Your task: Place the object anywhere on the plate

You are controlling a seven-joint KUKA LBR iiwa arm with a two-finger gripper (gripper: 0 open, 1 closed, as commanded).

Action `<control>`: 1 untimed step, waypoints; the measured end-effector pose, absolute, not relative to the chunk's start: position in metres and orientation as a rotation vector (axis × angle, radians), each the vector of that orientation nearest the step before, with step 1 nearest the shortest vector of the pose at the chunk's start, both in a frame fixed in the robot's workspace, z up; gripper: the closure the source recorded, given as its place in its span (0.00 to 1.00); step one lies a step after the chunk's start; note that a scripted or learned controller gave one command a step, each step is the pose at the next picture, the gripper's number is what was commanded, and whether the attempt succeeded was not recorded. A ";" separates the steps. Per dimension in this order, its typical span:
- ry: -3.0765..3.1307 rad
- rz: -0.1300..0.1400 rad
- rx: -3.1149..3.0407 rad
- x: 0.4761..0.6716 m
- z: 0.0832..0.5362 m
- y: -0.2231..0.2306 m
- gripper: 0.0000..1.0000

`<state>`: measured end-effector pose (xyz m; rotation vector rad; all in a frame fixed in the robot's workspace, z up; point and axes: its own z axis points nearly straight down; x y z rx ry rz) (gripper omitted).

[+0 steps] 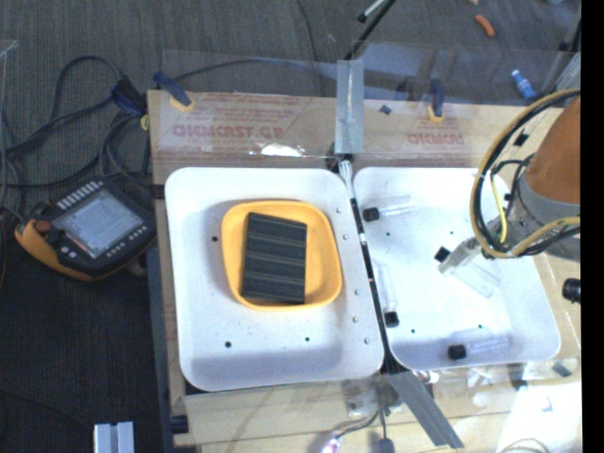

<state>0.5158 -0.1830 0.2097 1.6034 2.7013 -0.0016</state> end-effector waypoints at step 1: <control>2.701 -0.001 1.603 0.516 0.210 -0.183 0.00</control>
